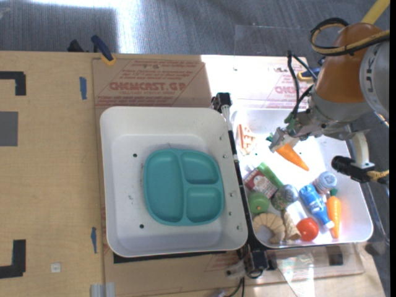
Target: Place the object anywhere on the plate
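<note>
Two bins: side by side, white.
Plate (182, 187): teal, lying in left bin (117, 166).
Gripper (286, 140): above right bin (362, 224), fingers clamped on orange carrot (293, 156).

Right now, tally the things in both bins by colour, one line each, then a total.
Left bin:
Teal plate: 1

Right bin, some overlapping so approximate:
Orange carrots: 2
Green items: 2
Blue bottle: 1
Red tomato: 1
Tan croissant: 1
Red-labelled packet: 1
Dark mottled item: 1

Total: 10
</note>
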You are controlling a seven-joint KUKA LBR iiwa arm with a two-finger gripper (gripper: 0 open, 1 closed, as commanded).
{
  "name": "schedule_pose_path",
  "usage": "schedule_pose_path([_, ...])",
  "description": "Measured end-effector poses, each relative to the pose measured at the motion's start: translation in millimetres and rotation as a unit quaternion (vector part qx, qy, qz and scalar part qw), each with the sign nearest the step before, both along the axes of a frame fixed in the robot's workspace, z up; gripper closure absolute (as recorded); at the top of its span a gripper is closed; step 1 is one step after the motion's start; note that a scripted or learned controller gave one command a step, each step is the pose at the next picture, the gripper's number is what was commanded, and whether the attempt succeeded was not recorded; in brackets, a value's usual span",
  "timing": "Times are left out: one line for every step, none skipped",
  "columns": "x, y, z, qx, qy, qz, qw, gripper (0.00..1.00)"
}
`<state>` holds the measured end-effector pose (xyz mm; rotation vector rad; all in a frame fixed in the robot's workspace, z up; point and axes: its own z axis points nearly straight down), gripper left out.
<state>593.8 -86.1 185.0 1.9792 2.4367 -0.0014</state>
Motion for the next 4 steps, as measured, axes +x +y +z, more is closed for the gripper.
schedule_pose_path([-26,72,4,0.0030,0.001,-0.033,0.9994,1.00])
schedule_pose_path([-64,143,12,0.0021,0.003,-0.125,0.9922,1.00])
schedule_pose_path([-87,180,47,0.0020,0.000,-0.148,0.9889,1.00])
schedule_pose_path([-87,179,46,0.0009,0.001,-0.149,0.9888,0.00])
